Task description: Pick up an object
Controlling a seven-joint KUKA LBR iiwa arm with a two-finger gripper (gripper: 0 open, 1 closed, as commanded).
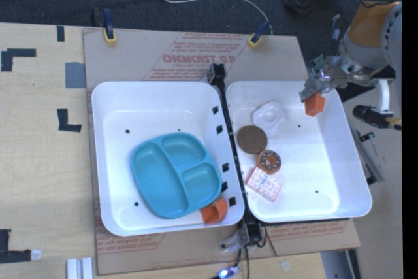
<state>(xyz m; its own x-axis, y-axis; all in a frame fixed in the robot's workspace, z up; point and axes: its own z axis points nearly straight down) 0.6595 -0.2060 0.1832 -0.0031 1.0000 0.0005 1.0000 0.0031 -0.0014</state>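
Small orange block (315, 104) hangs pinched in the jaws (314, 96) over the right white bin's (339, 196) far right edge, directly beneath the wrist; the flat objects lie lower, toward the bins' shared divider.

Left bin (104, 140): divided tray (175, 173) at centre, small block (215, 211) touching tray's 4 o'clock corner. Right bin (339, 173): lid (268, 114) at 11 o'clock, disc (251, 139) just below, donut (269, 161) at disc's 5 o'clock, card (263, 184) under donut. Gripper (316, 93) w/ block (315, 104) at 1 o'clock.
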